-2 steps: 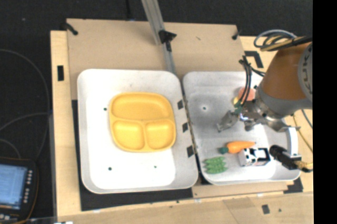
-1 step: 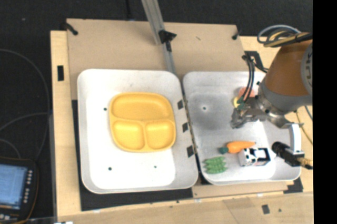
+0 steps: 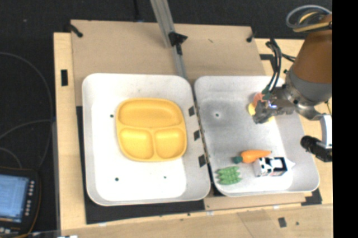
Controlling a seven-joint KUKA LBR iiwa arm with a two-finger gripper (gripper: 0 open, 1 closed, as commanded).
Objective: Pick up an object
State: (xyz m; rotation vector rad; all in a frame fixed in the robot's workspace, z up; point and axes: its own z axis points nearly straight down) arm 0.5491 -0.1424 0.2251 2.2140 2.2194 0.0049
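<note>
My gripper point(image 3: 259, 112) hangs over the right bin point(image 3: 224, 130), near its upper right part. Something small, orange and yellow, shows at its tip, but I cannot tell whether it is held. An orange carrot point(image 3: 255, 155) lies in the lower part of that bin. Just below the carrot sits a black-and-white block point(image 3: 272, 166). A green toy point(image 3: 229, 176) lies to their left, near the bin's front edge.
The left bin point(image 3: 100, 175) holds a yellow divided plate point(image 3: 151, 129). A grey metal pole point(image 3: 162, 13) slants up from between the bins at the back. The arm's orange band point(image 3: 314, 57) and grey body stand at the right edge.
</note>
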